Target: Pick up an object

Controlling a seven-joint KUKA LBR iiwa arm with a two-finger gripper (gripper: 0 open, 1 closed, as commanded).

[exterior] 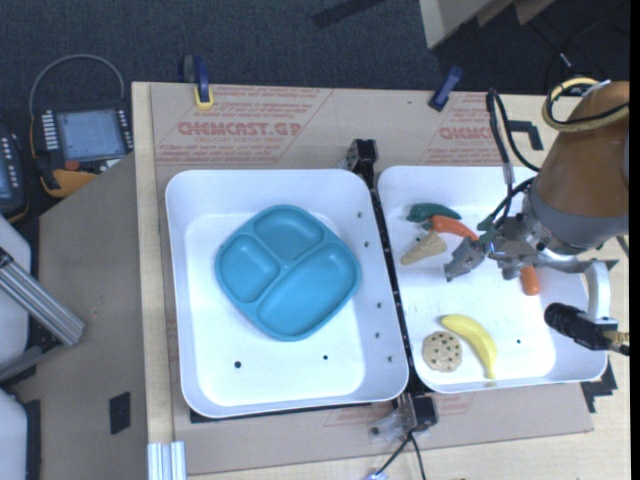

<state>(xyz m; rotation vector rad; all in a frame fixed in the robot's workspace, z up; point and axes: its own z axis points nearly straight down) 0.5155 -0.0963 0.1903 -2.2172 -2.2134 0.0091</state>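
Cookie (pixel 441 351): front of right bin (pixel 560 368), beside yellow banana (pixel 474 341).
Tool (pixel 462 264): just above them, grip state unclear.

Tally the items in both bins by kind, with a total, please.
Blue divided plate: 1
Banana: 1
Cookie: 1
Carrot: 1
Dark green piece: 1
Beige wedge: 1
Small orange piece by the gripper: 1
Total: 7
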